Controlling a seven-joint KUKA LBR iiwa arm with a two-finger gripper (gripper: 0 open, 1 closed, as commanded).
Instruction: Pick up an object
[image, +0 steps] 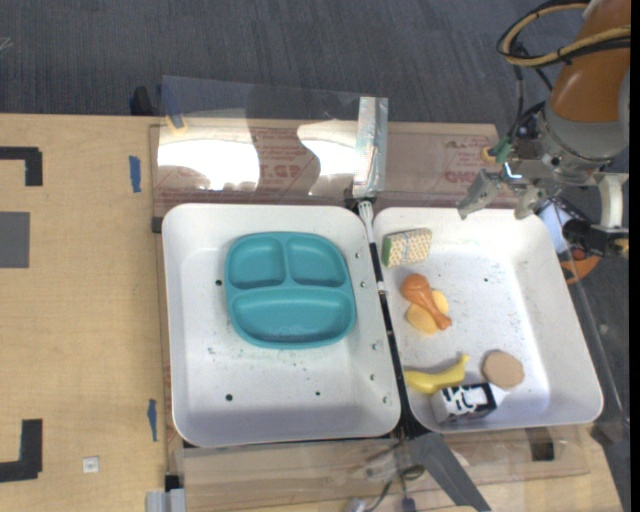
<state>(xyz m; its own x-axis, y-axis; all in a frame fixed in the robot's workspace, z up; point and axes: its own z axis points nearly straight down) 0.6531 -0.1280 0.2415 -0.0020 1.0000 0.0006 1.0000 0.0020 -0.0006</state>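
My gripper (500, 203) hangs above the far right corner of the right bin (520, 262), open, with nothing between its two spread fingers. In that bin lie a yellow-green sponge-like block (408, 246) near the far left corner, an orange toy chicken leg (426, 302) toward the middle left, a yellow banana (437, 377), a brown round piece (503, 369) and a small black-and-white object (467, 399) by the near edge. All of these lie well to the left of and nearer than the gripper.
The left bin (200, 330) holds a teal divided plate (290, 288). A clear plastic wall (270, 145) stands behind the bins, with a metal post (371, 140) at the divide. Cables (545, 30) loop over the arm at upper right.
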